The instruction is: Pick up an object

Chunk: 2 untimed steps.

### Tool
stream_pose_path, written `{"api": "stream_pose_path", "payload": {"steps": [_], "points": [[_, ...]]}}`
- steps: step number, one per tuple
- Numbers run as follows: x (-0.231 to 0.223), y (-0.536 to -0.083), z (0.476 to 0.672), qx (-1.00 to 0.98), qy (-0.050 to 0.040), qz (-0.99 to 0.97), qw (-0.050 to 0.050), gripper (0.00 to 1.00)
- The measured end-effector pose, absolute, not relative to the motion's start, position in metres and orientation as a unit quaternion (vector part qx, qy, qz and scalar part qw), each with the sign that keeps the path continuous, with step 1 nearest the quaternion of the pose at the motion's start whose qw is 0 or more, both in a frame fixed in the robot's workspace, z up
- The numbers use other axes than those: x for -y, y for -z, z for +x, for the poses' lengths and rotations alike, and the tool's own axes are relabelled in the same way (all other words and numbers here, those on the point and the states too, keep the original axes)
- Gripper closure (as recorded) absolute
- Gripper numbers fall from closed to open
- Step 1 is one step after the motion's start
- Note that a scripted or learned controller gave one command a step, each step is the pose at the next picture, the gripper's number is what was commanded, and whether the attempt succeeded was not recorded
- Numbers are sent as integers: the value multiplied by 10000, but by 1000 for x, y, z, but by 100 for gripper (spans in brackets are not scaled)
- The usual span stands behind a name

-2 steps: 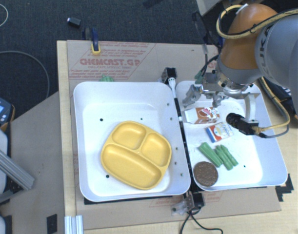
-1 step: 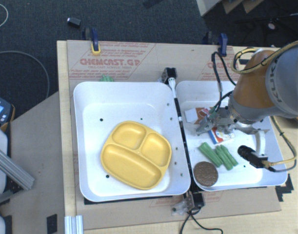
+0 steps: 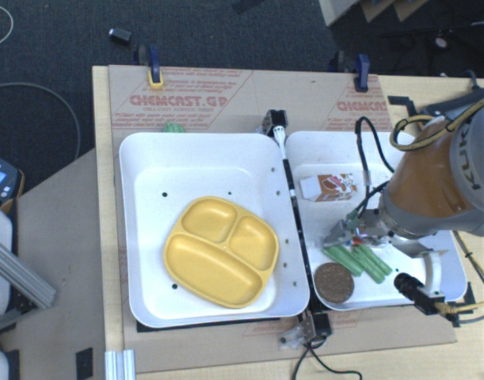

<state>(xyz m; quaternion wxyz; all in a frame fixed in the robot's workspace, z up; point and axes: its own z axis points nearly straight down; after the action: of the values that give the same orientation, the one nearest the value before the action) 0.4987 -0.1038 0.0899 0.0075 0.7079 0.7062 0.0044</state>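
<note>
Yellow plastic makes the divided plate (image 3: 220, 248) that lies alone in the left bin (image 3: 139, 212), well apart from the arm. The gripper (image 3: 354, 229) is low in the right bin (image 3: 337, 142), just above the near end of the green sticks (image 3: 359, 261), which lie slanted on the bin floor. Beside them, toward the front wall, rests a brown round disc (image 3: 334, 282), and further back lies a small white packet with red print (image 3: 329, 187). I cannot tell how the gripper is set, because the wrist covers it from this camera, and nothing can be seen held in it. My judgement is that the step in hand is the descent onto a target, most probably the green sticks, so the picking itself is not yet done. The next move would need the gripper to close around one stick across its narrow side and then lift straight up. A risk is that the sticks roll or that the neighbouring disc is pushed.
</note>
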Motion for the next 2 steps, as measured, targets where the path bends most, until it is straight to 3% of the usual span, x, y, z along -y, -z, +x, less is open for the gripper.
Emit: {"api": "stream_pose_path", "payload": {"steps": [1, 2], "points": [[106, -101, 501, -7059, -43, 7082, 119, 100], [106, -111, 502, -7055, -46, 7085, 128, 100]]}}
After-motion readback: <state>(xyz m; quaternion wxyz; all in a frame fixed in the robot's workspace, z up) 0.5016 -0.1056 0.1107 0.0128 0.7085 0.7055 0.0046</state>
